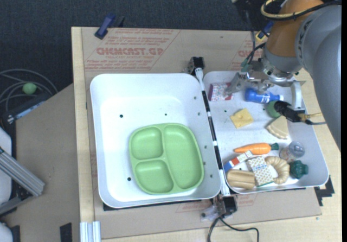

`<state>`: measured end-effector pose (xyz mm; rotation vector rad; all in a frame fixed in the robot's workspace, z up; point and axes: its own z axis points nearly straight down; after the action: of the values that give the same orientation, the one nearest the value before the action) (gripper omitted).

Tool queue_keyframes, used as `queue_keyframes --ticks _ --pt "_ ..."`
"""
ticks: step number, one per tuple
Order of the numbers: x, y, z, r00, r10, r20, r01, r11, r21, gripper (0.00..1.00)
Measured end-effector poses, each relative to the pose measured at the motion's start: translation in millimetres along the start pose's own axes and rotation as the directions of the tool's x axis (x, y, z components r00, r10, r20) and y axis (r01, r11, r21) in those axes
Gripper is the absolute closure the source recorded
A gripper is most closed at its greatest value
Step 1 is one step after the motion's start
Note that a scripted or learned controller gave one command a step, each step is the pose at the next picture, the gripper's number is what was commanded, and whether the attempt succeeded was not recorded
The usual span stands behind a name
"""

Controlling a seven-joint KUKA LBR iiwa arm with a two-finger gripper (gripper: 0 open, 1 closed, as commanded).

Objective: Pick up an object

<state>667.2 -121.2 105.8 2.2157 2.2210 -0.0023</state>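
Nearest the camera, a black cable [227,224] trails off the desk [135,51] front edge below the bin seam. Left shallow white plastic bin [108,127] holds a light green three-compartment plastic plate [165,158], lying flat, toward the front right of that bin. Right shallow white plastic bin [317,151] carries the clutter: tan bread-roll toy [241,179] at the front left corner, touching a small patterned card box [261,170]; a beige ring-shaped pastry toy [280,167] partly overlaps that box; dark green small toy [298,169] just beside it, shape unclear. Orange carrot toy [252,149] lies sideways above them, a red-and-blue piece [233,163] at its left end, hard to identify. Greyish translucent lump [295,150] to the right, too blurry to name. Yellow cheese wedge toy [242,118] sits mid-bin, apart from the rest. Tan sandwich-slice toy [278,127] near the right wall. Blue-and-white bottle [262,96] lies on its side at the back; small pink-striped packet [217,93] at the back left. Gripper [263,81] hangs over the bottle, arm body cut off at the right; fingers are masked by the wrist hardware, open or closed cannot be told. Nothing visibly held.
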Motion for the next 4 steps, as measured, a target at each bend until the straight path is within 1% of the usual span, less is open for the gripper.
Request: queue_keyframes --ticks 1,2,3,4 --pt "-0.4 2.7 -13.0 1.0 0.0 0.004 0.0 1.0 -0.012 1.0" --pt "-0.7 1.5 -11.5 1.0 0.0 0.004 0.0 1.0 -0.007 0.0" --pt "-30.0 -12.0 5.3 1.0 -0.004 -0.009 0.003 1.0 -0.016 0.0" --pt "-32.8 -9.1 -9.6 1.0 -0.005 0.002 0.005 1.0 -0.028 1.0"
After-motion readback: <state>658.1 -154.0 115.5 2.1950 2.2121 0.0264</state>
